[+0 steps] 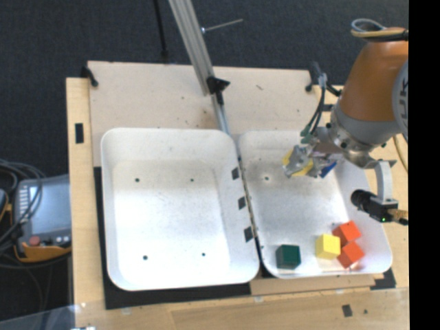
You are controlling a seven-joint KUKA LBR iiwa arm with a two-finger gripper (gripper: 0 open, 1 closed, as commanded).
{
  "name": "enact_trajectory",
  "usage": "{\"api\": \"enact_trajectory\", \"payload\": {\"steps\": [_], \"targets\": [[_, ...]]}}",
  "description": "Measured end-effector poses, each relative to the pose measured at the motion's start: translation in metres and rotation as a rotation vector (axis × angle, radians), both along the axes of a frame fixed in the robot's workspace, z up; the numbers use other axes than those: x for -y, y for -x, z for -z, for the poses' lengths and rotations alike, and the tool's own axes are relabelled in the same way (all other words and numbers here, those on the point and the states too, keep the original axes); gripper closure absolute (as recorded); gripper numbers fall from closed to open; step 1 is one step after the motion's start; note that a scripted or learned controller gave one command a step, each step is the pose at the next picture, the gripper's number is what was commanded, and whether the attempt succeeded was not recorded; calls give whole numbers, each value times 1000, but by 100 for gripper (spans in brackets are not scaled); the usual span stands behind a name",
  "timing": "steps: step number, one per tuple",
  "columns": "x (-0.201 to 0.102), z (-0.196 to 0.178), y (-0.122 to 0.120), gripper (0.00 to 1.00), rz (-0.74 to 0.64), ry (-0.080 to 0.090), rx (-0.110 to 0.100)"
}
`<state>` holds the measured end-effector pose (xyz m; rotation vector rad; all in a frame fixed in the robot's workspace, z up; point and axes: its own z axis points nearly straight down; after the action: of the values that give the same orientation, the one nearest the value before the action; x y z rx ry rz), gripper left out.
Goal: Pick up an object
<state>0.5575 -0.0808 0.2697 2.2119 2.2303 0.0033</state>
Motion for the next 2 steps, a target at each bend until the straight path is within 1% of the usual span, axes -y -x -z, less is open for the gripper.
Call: {"api": "enact_trajectory", "payload": {"steps": [2], "targets": [[-79,11,-31,100,3,3,0]]}}
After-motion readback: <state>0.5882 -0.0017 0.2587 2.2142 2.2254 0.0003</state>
